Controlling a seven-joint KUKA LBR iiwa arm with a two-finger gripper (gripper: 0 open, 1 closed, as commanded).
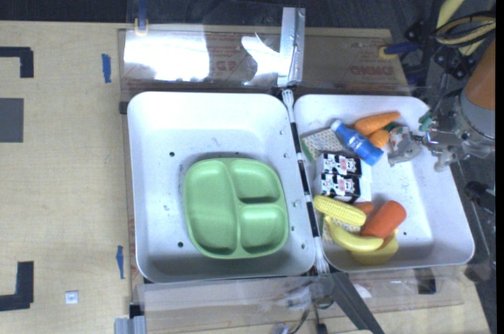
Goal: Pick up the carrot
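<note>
tool: the tool (411, 143) sits low over the upper right part of the right bin, reaching in from the right; its metal parts blur together, so I cannot tell how it is set, and nothing is seen between them.
arm: the grey arm (480, 100) with its orange band comes in over the right bin's right rim.
carrot: the carrot (376, 122) lies in the right bin near its back wall, up and to the left of the tool, just beside it; whether the 2 touch cannot be told. It lies roughly crosswise, thick end toward the tool.
bottle: a blue bottle (357, 142) lies slanted just below the carrot, left of the tool, touching or nearly touching the carrot.
orange piece: a small orange piece (380, 139) sits between the bottle and the tool, under the carrot.
patterned cloth: a grey patterned piece (319, 141) lies left of the bottle, by the divide between the bins.
carton: a black-and-white printed carton (341, 174) lies flat below the bottle, well apart from the carrot.
corn: a yellow corn cob (339, 209) lies slanted below the carton.
red vegetable: a red-orange item (383, 218) rests beside the corn.
banana: a banana (362, 240) curves beneath both, near the front wall.
right bin: white, shallow (441, 234).
left bin: white (157, 128), holding a green 3-part plate (234, 206).
worktop: pale wood (63, 167) with dark markers and blue tape.
</note>
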